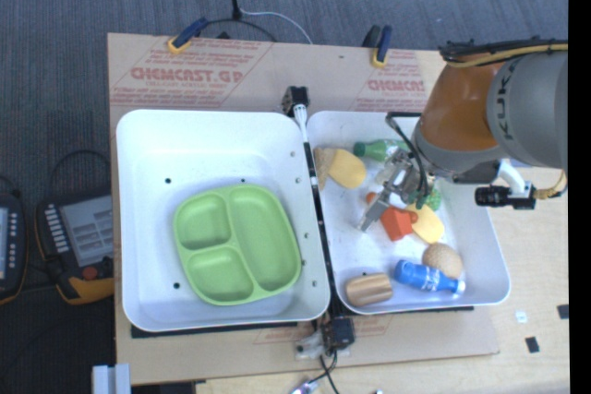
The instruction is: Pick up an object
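I see the hand (383,198) low in the right bin (480,291), right of centre in the frame, its metal fingers (372,215) slanting toward the lower left. I cannot tell whether it is released or clenched, and I see nothing between the fingers.

The likeliest target is the red block (398,223), lying on the bin floor just right of the fingertips, touching the yellow piece (428,224) on its right. Its long axis appears to run roughly left to right in the frame; I cannot tell which end leads.

Risks as I judge them: the objects are crowded, so the fingers could land on the yellow piece or the green item (431,197) behind, and push rather than grip. A closure beside the block would come up with nothing. The yellow rounded object (346,169) and the blue bottle (428,278) sit apart and seem safe.
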